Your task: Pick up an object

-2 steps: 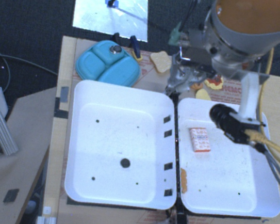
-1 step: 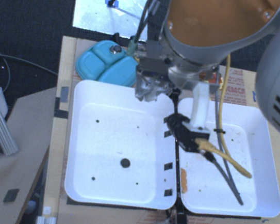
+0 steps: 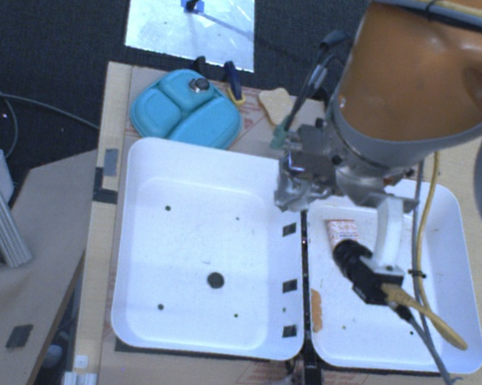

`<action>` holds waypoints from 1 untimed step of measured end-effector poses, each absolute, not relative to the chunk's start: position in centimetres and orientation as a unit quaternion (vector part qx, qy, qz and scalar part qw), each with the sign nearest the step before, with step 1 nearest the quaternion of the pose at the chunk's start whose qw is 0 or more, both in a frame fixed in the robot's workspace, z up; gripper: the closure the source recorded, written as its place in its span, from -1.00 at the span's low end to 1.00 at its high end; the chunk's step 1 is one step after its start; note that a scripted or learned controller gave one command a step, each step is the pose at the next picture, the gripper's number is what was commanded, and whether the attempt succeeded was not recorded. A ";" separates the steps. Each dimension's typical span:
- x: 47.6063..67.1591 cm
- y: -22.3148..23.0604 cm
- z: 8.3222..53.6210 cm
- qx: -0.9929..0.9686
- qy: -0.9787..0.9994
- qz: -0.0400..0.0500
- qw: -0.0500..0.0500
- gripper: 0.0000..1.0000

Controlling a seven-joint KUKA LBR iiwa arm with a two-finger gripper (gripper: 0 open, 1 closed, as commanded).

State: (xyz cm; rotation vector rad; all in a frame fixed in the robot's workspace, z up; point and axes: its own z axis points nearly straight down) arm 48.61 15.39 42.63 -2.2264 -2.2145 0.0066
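- The hand (image 3: 295, 192) hangs over the back of the seam between the shallow white left bin (image 3: 184, 228) and right bin (image 3: 443, 282); released or clenched, I cannot tell.
- Nothing looks lifted: a small dark round disc (image 3: 215, 279) lies in the left bin, a pink-and-white packet (image 3: 339, 231) in the right.

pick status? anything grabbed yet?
Done: nothing lifted that I can see. The small dark disc lies in the left bin. The pale tube and the orange piece lie in the right bin.
In hand: the gripper sits low over the bins' shared edge, at the far end. I can't see it holding anything.
Left: the whole grasp and lift.
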 end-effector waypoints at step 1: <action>48.7 8.8 45.0 -0.709 -0.705 -0.002 -0.002 1.00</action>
